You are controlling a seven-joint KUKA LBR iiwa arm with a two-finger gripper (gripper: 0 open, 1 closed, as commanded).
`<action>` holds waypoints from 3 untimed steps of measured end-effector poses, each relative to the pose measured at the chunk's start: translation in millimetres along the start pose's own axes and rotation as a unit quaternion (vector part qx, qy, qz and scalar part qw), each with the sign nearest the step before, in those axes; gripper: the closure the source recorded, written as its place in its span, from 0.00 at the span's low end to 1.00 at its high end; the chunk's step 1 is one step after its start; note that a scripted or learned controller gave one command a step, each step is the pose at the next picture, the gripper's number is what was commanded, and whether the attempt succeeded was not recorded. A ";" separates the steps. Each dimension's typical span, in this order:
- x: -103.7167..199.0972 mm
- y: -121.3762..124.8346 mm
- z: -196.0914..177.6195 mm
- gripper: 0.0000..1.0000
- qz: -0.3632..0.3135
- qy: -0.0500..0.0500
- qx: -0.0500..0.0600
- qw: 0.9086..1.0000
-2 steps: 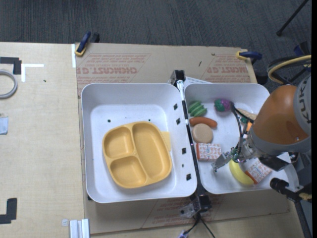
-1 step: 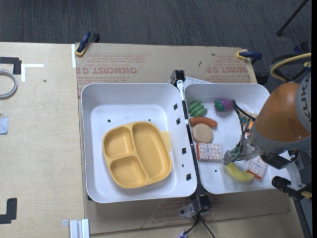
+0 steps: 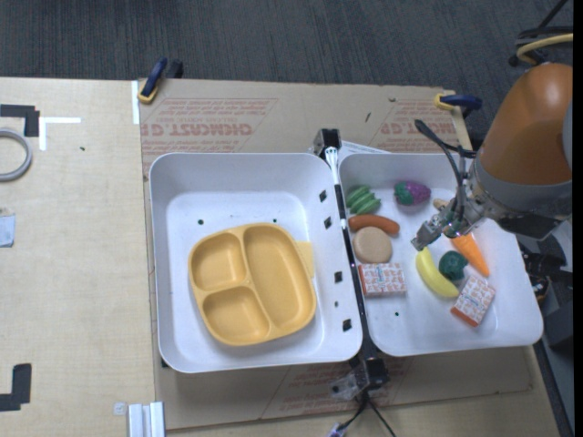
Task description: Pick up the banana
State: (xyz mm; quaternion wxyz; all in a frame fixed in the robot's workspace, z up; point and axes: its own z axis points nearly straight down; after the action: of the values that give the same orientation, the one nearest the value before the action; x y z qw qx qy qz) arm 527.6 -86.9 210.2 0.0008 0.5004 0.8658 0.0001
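The gripper [image 3: 435, 230] hangs low in the right bin [image 3: 510, 326], just above the banana [image 3: 434, 275], probably lining up a grasp; whether it is spread or closed cannot be told. Around the one banana lie one carrot [image 3: 471, 252], one broccoli [image 3: 453, 264], two small cartons [image 3: 474, 299], while the left bin [image 3: 173, 244] keeps one yellow tray [image 3: 250, 283]

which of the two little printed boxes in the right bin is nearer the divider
The box just below the round tan bun; the other box lies tilted near the bin's right side.
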 end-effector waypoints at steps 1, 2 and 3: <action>0.0 0.0 0.0 0.00 0.000 0.000 0.000 1.000; -16.6 -13.1 78.4 0.00 -0.036 0.000 0.000 0.999; -20.4 -1.2 115.6 0.00 -0.089 0.000 0.000 0.996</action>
State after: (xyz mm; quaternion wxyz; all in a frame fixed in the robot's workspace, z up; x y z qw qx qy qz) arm 536.9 -105.2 94.7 0.0004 0.4212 0.9070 0.0001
